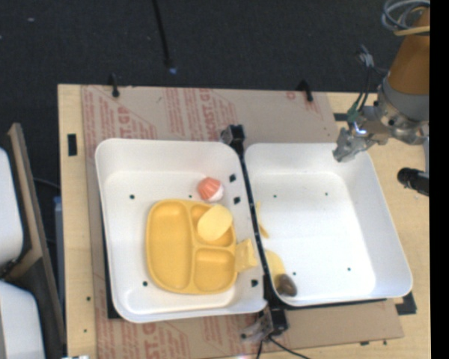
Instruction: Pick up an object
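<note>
Dark floor surrounds the table, where two white bins sit side by side. Objects lie leftward of the gripper [346, 149]: a yellow tray [181, 249] and pink ball [210, 189] in the left bin [116, 200]. Whether the gripper is open cannot be told.

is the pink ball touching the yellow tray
Cannot tell. In the camera view the pink ball sits right at the far rim of the yellow tray in the left bin, with no plain gap or contact.
</note>
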### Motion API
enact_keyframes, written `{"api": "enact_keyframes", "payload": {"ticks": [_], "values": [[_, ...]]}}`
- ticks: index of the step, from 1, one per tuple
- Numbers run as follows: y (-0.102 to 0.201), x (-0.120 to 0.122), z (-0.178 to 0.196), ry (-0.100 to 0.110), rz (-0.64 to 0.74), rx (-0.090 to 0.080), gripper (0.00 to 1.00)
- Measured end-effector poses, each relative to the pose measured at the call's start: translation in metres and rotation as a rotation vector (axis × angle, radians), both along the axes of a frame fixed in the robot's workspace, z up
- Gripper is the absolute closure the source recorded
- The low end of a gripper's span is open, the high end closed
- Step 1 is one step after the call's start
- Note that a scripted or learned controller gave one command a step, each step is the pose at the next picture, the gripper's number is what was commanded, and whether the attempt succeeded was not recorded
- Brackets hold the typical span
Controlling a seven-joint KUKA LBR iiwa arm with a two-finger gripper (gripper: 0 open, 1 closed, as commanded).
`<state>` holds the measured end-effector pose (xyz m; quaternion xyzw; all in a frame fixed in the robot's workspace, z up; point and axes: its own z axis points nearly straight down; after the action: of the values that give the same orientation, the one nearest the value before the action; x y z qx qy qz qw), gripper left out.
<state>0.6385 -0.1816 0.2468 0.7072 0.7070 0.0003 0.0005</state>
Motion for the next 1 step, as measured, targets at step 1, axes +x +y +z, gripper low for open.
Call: {"api": "enact_keyframes", "payload": {"ticks": [1], "values": [[0.0515,-0.0140,0.0090,0.001,0.004,0.001,1.00]]}}
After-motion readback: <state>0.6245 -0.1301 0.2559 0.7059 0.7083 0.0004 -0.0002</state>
